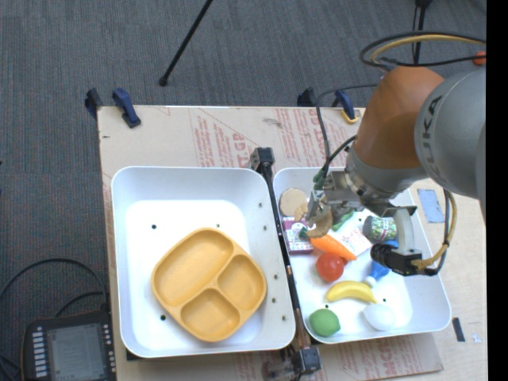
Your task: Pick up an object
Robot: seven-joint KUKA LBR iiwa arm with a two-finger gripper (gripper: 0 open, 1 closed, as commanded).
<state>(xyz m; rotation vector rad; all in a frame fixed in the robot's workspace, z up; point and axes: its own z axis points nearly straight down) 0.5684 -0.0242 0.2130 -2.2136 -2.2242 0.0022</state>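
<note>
We judge the arm to be in the reach-and-descend step of a pick: its end effector (324,213) is down inside the right bin (432,308), at the far left corner of the pile of toy food, and nothing looks lifted clear yet. It hangs directly over the orange carrot (332,246), with a round tan piece (293,203) just to its left and a small purple-and-white packet (298,236) near and left of it. A brownish bit shows right under the tip, but we cannot tell whether that is part of the tool or one of the objects, and we cannot tell whether the end effector stands apart or together, nor whether it touches or grips anything.

The other candidates lie nearer to us in the same bin: a red tomato (330,267) just beside the carrot, a yellow banana (350,292), a green lime (324,322) at the near left corner, a white egg-shaped piece (379,317), and a small green-labelled can (380,228) to the right. The left bin (127,213) holds a yellow divided plate (209,283).

In our view the next move calls for closing on one item only, most likely the carrot, then lifting straight up, since the neighbours crowd close and could be dragged or knocked.
</note>
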